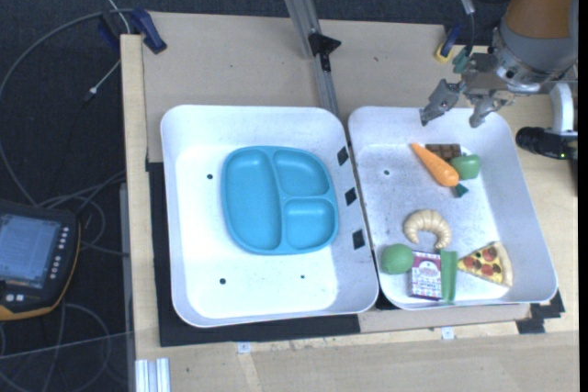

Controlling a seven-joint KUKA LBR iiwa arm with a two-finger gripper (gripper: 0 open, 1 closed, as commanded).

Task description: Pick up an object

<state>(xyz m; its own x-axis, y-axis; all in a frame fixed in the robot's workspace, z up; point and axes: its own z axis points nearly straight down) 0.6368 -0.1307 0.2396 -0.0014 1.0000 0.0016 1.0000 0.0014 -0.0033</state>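
We see our gripper (461,112) hanging over the far edge of the right bin (524,188), and its two fingers are spread apart with nothing between them. We think they are wide open because our job is to pick up one toy, and open fingers are ready to go around something. All the toys sit in this right bin. The carrot (435,164) is the closest one, lying slanted just below our gripper, with a small brown piece (445,150) right behind it and a green ball (466,166) touching its thick end. Nearer the front we see a croissant (428,226), a green round toy (397,259), a little pink box (425,276) and a pizza slice (487,263), all packed close together. The left bin (184,225) only holds a blue tray (278,198) with three parts. We guess the carrot is the easy pick, since it is nearest. Its neighbors are so close that our fingers might bump them.
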